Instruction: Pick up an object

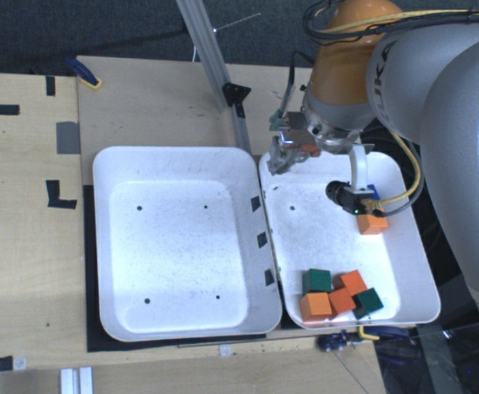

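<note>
The arm's gripper (282,156) hangs over the far left corner of the right bin (403,187), a glossy white tray. Whether its metal fingers are open or closed cannot be told. A small orange block (372,224) lies apart near that bin's right wall. At the near end sit matte cubes in a cluster: two green blocks (317,281), three orange blocks (315,305). The left bin (108,171) shows a speckled floor.

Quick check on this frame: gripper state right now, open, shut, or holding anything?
Gripper: cannot be told from this view; it sits at the far-left corner of the right bin, away from the blocks.
</note>
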### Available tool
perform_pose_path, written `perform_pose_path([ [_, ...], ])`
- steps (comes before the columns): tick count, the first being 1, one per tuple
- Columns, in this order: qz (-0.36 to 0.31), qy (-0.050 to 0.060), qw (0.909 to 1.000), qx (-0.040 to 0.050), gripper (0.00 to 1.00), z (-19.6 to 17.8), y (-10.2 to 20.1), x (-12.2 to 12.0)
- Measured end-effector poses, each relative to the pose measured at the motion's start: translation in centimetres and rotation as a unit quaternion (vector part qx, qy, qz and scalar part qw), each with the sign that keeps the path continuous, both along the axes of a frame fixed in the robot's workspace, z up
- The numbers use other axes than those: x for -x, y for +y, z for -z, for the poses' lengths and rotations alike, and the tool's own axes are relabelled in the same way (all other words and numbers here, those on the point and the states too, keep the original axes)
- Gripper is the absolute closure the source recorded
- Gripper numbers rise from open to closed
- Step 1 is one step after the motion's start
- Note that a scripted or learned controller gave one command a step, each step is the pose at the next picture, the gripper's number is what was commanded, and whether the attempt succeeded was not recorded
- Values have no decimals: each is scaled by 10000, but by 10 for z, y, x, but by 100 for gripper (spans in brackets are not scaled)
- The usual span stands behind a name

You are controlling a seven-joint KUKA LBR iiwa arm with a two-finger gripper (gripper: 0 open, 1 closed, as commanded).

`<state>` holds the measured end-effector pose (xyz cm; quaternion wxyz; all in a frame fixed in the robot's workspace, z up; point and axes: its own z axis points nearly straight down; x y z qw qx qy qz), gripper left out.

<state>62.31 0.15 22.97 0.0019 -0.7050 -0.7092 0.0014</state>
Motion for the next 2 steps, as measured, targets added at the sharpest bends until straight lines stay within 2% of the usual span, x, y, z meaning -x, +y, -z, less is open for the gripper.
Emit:
perform_pose_path([
  [1, -5, -5, 10000, -4, 100, -9, 45, 30],
  [2, -6, 1, 10000, 2, 100, 2, 98, 56],
])
